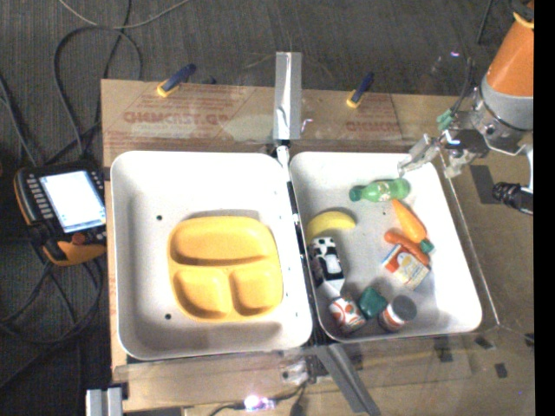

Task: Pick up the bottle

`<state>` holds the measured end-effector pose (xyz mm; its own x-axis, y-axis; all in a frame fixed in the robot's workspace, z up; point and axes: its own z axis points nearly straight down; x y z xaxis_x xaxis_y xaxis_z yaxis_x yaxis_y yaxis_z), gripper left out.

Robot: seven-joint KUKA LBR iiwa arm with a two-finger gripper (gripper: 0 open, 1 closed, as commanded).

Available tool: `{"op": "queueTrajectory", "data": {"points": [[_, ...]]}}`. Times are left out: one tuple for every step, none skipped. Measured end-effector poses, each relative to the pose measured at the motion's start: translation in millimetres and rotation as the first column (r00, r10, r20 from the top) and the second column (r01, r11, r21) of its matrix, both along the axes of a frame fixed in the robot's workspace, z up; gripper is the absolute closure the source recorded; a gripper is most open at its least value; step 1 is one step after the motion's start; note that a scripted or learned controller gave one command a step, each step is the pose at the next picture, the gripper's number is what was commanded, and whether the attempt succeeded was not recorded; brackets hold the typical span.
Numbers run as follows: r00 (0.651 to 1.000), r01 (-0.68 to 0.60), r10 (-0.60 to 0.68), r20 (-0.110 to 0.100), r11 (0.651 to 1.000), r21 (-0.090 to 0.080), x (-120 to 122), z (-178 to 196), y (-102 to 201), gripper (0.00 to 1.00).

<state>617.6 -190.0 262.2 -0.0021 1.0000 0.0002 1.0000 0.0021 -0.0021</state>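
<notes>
Camera view: small green plastic bottle [380,191] lies on side near back of right shallow white bin [464,258], just above orange carrot toy [409,219]. Hand [422,156] hovers at bin's back-right rim, near bottle cap end, likely lining up approach; holds nothing, grip state unclear. Yellow divided tray [227,263] sits in left bin.

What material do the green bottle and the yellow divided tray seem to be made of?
The small green bottle lying in the right white bin looks like translucent plastic: its body glows pale and glossy. The yellow three-compartment tray in the left white bin seems moulded plastic, with smooth rounded edges and a soft sheen.
</notes>
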Motion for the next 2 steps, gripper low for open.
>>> {"op": "queueTrajectory", "data": {"points": [[0.992,0.127,-0.127,-0.001,0.992,-0.002,50,-100,4,0.00],[0.978,0.206,-0.206,0.002,0.978,-0.005,51,-159,8,0.00]]}}
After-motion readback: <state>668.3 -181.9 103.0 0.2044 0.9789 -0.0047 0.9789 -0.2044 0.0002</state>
